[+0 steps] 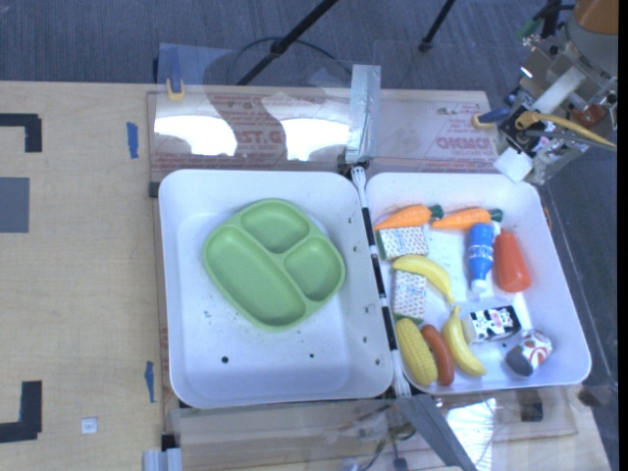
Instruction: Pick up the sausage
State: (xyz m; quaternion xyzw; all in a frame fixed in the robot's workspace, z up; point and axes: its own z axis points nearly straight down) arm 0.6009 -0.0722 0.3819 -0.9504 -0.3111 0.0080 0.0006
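The sausage [439,353] is a short dark-red toy lying in the right bin [564,292], near its front edge. It is wedged between a yellow corn cob [415,349] and a banana [462,342]. My gripper [520,155] hangs over the far right corner of the right bin, well away from the sausage and high above the toys. Nothing is visibly in its grasp.
The right bin also holds two carrots [402,217], a second banana [425,272], a blue bottle [480,252], a red-orange oblong toy [511,261], crackers [408,292], a black-and-white carton [493,323] and a small ball [530,351]. A green divided plate [274,261] lies in the left bin [196,361].
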